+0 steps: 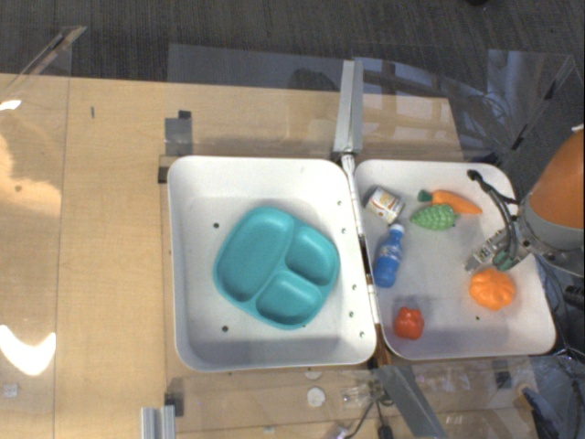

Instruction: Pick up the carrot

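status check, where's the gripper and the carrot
Gripper low over right bin, just above the orange pumpkin. Carrot lies free near the bin's far wall. Green toy touches it.

Even, bright overhead light; white glare patches lie on the pale wooden counter (82, 273) at its left edge. Shadows are soft and short. The picture is slightly soft throughout.

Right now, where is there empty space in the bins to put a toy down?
The left bin has bare floor around the teal plate, widest along its left wall. In the right bin, the free patch lies mid-floor between the blue bottle, red pepper and orange pumpkin. The top is crowded: can, green toy, carrot.
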Controlling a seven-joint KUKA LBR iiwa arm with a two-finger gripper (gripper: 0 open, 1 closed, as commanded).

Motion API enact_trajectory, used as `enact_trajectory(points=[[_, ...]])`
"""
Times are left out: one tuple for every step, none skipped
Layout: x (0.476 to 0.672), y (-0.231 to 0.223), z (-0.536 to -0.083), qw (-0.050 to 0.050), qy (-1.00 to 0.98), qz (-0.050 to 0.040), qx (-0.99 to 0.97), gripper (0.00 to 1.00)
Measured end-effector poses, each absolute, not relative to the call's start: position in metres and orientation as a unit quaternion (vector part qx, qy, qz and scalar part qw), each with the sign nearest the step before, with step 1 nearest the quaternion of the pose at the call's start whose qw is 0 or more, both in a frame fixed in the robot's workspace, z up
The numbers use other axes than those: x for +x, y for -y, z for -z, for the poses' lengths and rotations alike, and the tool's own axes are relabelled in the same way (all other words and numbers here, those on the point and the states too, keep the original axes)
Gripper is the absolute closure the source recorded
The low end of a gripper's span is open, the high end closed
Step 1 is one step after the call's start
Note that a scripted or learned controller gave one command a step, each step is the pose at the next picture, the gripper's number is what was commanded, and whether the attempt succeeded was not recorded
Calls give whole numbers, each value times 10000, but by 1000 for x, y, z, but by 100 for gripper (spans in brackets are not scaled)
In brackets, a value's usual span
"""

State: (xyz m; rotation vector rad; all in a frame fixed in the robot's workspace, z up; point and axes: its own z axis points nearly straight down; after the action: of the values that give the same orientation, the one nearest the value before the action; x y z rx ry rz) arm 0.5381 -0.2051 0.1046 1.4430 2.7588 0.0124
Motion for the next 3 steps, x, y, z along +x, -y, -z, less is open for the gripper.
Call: enact_trajectory(points=[[522,124,-214,84,-9664,-9,2569,100],[522,124,-214,81,-9663,-9,2573,0],[527,171,-184,52,-9505,-7,3107,0]])
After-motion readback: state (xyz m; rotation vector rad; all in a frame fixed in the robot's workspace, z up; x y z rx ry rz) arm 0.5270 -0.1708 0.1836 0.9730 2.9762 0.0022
